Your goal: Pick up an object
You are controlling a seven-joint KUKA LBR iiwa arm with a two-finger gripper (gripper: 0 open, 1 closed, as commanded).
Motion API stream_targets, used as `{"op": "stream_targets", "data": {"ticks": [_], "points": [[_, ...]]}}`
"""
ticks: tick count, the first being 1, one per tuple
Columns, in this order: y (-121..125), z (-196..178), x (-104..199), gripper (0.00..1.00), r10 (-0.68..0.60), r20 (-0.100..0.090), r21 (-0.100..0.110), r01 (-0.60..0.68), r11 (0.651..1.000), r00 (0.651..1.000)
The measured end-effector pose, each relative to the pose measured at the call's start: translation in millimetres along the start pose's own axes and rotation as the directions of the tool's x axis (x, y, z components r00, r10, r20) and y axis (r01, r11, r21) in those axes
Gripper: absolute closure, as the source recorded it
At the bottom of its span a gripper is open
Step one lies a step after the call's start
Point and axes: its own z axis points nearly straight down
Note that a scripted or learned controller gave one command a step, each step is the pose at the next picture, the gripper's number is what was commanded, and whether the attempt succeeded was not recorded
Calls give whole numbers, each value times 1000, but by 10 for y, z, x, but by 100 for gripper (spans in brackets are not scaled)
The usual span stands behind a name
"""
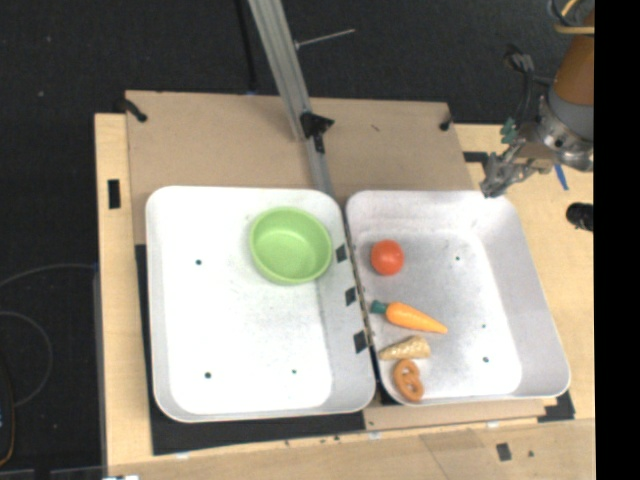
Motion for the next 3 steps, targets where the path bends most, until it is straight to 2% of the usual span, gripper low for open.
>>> {"op": "stream_targets", "data": {"ticks": [2,3], "points": [[-243,-38,965,100,4,-2,4,-4,1000,1000],[-250,71,1478,100,4,-1,4,-4,1000,1000]]}}
